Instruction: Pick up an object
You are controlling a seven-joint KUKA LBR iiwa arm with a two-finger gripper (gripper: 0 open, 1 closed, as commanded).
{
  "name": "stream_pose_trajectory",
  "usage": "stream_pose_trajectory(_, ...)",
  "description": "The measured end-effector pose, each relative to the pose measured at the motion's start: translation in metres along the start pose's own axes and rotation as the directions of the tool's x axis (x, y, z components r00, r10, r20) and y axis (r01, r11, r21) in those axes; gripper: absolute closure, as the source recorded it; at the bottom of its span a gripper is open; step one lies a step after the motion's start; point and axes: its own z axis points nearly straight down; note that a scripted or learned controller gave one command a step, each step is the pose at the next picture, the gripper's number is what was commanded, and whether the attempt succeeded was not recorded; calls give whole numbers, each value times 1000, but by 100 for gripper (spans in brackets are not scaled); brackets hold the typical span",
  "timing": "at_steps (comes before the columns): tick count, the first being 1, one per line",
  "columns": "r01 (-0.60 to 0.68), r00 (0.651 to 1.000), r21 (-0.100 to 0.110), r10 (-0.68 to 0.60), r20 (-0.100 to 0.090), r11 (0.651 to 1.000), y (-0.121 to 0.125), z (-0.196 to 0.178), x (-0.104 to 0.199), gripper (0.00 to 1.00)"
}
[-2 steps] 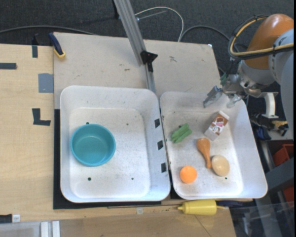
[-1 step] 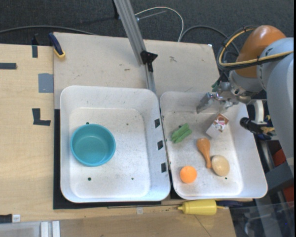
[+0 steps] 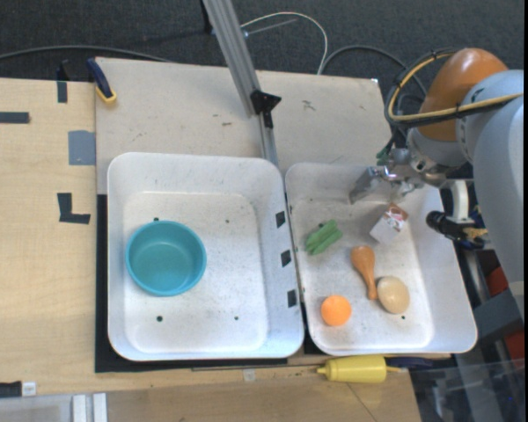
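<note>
Four objects lie below my pincer (image 3: pixel 378 185), whose grip I cannot tell, nearest the white tag (image 3: pixel 388 225).

Orange ball (image 3: pixel 335 310), green block (image 3: pixel 323 236), right bin (image 3: pixel 449 323).

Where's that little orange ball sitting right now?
The orange ball lies in the right bin, near its front left corner, left of the wooden spoon and below the green object.

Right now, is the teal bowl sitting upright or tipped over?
Upright. The teal bowl sits in the left bin with its round opening facing up, the whole rim and the inside floor visible; nothing can be seen inside it.
</note>
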Motion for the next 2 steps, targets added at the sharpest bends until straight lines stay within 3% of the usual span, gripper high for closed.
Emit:
stream_pose_trajectory(1,2,1000,0,-2,0,1000,0,-10,1,100)
stream_pose_trajectory(2,0,1000,-12,0,-1,1000,-9,-61,3,100)
